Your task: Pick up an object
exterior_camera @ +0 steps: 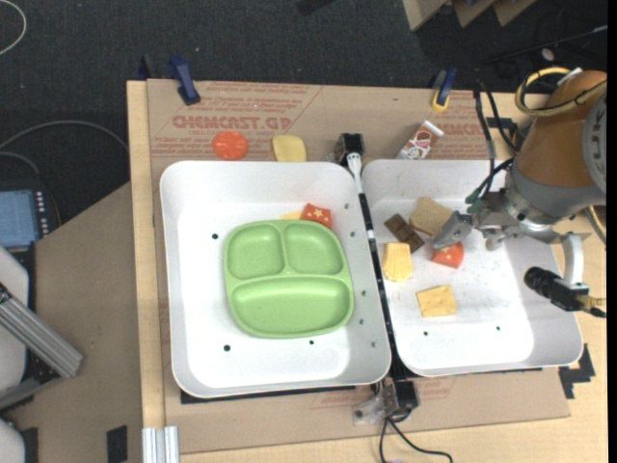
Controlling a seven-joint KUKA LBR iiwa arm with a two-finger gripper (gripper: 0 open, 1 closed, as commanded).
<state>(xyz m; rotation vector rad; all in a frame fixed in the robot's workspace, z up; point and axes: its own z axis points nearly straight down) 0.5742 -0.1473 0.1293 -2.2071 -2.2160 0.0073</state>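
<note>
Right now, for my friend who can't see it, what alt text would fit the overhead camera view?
A grey robot arm with an orange band reaches from the right, its gripper low over a small red block in the right white bin, beside yellow and brown pieces. The left white bin holds a green divided plate.

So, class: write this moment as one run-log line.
arm: over right bin | gripper: above red block | grasp: unconfirmed | left bin: green tray

Blue clamps (pixel 183 80), brown board (pixel 145 220)
</note>
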